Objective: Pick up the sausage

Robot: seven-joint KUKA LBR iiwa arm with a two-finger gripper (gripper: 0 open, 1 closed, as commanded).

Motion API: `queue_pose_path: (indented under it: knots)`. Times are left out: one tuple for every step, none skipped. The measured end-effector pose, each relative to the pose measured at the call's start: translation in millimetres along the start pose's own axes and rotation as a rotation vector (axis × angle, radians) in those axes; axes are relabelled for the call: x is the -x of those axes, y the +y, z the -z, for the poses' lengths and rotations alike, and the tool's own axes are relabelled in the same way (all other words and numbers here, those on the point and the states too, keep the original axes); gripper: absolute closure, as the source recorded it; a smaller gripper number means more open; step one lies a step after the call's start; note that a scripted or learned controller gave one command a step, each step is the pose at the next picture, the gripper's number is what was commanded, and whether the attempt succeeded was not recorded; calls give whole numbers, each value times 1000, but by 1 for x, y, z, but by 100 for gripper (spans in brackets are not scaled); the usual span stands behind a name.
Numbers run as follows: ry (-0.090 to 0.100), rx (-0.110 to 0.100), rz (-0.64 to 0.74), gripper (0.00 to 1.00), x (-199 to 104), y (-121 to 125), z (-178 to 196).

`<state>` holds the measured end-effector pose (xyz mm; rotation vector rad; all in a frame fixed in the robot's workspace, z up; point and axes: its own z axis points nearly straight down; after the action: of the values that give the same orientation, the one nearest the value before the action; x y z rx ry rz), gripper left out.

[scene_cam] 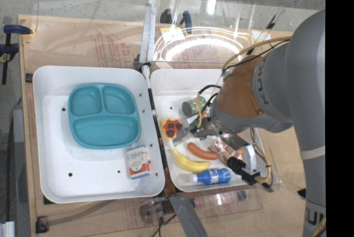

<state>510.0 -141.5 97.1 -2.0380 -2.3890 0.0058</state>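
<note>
I am in the approach step: the arm (pixel 260 92) hangs low over the right bin (pixel 166 84), and the sausage (pixel 199 150) lies loose on the bin floor, near the front, not lifted. It sits just behind the banana (pixel 191 162), with a blue bottle (pixel 213 177) in front of both and a small brown packet (pixel 222 148) close at its right end. The gripper (pixel 202 126) is down among the clutter, just behind the sausage and beside a green can (pixel 194 106); the wrist blocks my view of its business end, so whether the claw is spread or closed I cannot tell, and I see nothing held in it. An orange and red toy (pixel 171 128) rests toward the bin's left wall. The left bin (pixel 44 120) holds a teal divided plate (pixel 104 115) and a small carton (pixel 138 162), well apart from the work (none of that matters for this pick). As I judge it, the next move calls for shifting the claw a little toward the front of the bin, centring it over the sausage's middle, turning it so it closes across the narrow width, then lowering without nudging the banana or the packet.
</note>
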Motion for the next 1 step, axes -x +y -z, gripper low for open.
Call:
queue_pose_path:
  knots:
    - [3, -1, -11, 0, 1, -46, -11]
